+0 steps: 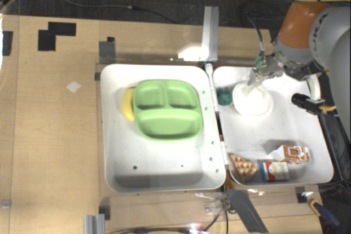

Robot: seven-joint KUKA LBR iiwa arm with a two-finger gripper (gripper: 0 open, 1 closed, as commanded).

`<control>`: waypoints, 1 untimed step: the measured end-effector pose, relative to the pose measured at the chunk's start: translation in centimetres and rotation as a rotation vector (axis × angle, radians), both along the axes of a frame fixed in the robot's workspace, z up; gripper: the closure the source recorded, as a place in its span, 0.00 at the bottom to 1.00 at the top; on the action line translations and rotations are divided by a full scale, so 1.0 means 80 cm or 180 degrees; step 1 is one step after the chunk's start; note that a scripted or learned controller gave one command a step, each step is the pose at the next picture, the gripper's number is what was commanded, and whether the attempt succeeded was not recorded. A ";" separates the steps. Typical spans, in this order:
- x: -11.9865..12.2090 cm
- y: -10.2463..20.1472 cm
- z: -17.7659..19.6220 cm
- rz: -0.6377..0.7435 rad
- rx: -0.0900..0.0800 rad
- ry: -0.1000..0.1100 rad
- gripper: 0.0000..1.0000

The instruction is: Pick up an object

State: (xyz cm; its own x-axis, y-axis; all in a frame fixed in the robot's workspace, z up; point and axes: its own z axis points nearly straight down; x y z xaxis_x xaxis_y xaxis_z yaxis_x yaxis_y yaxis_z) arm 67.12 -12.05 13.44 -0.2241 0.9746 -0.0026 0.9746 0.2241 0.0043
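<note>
The jaws (258, 75) hang at the white bowl's (252, 100) far rim, seemingly placed to pinch it, though their spread I cannot tell.

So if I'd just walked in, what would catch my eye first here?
Probably the bright green divided tray in the left bin, with something yellow peeking from under its left edge. Then the grey arm's orange band at upper right, reaching down toward a white bowl in the right bin.
</note>
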 end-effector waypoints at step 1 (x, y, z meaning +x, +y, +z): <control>0.000 0.000 0.000 0.0003 0.0001 0.0001 0.00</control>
State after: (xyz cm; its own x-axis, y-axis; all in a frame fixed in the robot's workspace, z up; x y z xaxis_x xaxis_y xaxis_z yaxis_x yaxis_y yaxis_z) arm 67.12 -12.02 13.42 -0.2251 0.9743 -0.0024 0.9743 0.2251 0.0040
